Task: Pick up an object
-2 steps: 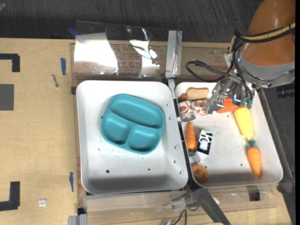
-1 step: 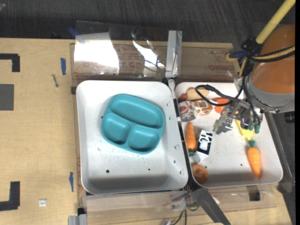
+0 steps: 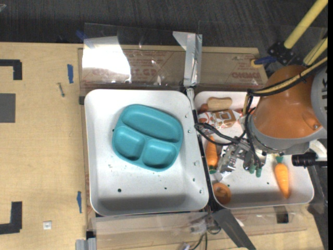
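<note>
A robotics lab: a plywood counter (image 3: 36, 155) marked with black tape, two white bins (image 3: 104, 191) behind clear shields, and a cabled industrial arm (image 3: 283, 108).

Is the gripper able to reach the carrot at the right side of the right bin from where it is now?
Probably yes. The carrot lies uncovered on the floor of the right bin, just beside the gripper, with nothing lying on it.
</note>
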{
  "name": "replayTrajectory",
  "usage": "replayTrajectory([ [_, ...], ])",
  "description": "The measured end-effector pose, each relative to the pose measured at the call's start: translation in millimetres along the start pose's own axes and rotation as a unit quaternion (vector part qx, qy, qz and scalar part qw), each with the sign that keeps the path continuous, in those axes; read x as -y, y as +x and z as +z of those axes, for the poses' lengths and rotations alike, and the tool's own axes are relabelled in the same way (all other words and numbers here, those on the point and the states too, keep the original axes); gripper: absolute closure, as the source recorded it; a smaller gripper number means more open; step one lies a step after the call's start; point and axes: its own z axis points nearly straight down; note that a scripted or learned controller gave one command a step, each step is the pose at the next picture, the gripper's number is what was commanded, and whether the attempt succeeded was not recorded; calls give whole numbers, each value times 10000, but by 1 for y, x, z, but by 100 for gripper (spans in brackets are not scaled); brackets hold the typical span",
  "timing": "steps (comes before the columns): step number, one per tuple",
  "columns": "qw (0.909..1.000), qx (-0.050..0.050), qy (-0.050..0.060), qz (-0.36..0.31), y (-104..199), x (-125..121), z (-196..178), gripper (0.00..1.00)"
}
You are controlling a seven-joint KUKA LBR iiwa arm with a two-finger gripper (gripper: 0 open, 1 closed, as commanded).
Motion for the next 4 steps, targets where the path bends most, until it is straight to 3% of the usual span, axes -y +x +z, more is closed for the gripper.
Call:
replayTrajectory([
  [1,9959,24,-21,900,-30,-101,-49,100],
  [2,9958,19,-8,914,-30,-99,-48,0],
  [3,9827,-4,10,1853,17,-36,-5,0],
  [4,9713,-5,11,2380,-16,32,7,0],
])
